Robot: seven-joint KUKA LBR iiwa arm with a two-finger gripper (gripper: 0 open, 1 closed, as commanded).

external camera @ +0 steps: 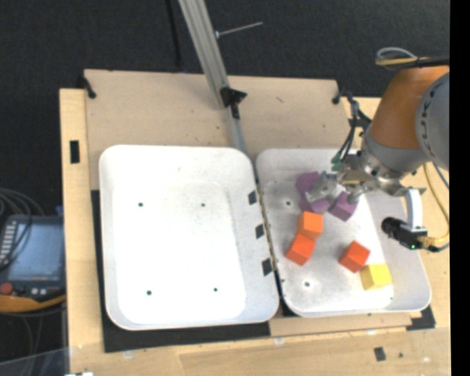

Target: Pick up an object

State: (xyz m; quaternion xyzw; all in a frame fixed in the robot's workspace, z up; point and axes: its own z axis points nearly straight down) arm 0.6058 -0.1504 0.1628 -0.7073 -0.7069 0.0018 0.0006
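the left bin [117, 233] holds no blocks. in the right bin [407, 288] lie two orange blocks, one [312, 223] just above the other [301, 249], a red-orange block [354, 255] touching a yellow block [375, 276], and three purple blocks [307, 183], [321, 204], [343, 207]. the gripper [333, 188] is down among the purple ones; whether it is parted or closed i cannot tell, nor whether it has hold of anything. this looks like the grasp step: next it must close on one block, then lift straight up

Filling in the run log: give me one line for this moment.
gripper low among purple blocks | right bin | orange, yellow blocks untouched | grasp: cannot tell
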